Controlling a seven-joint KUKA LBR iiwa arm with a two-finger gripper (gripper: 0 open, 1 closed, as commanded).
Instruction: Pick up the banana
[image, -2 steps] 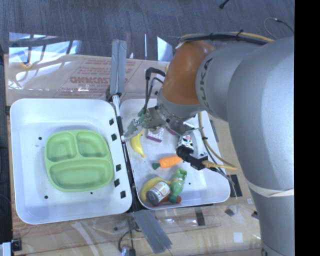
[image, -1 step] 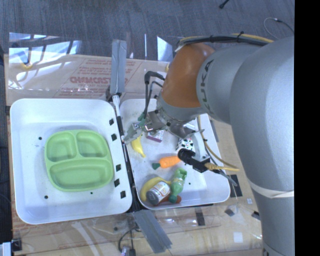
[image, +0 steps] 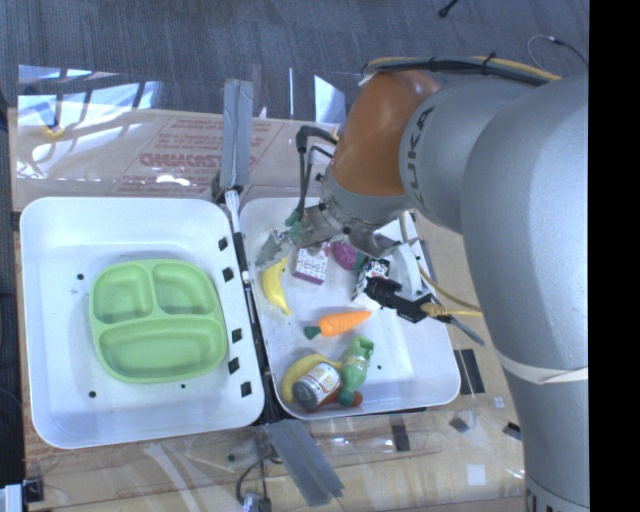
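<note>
The banana (image: 275, 287) is small and yellow and lies near the left wall of the right bin (image: 432, 372), its length running up and down the view. My gripper (image: 283, 241) hangs at the end of the grey and orange arm, just above the banana's upper end and slightly to its right. Nothing is visibly held. The arm's bulk hides the back right part of this bin.
A pink box (image: 310, 266) and a purple item (image: 345, 254) sit right of the gripper. An orange carrot (image: 340, 323), a green bottle (image: 356, 362) and a can (image: 318, 384) lie nearer the front. The left bin (image: 50, 400) holds a green divided plate (image: 157, 320).
</note>
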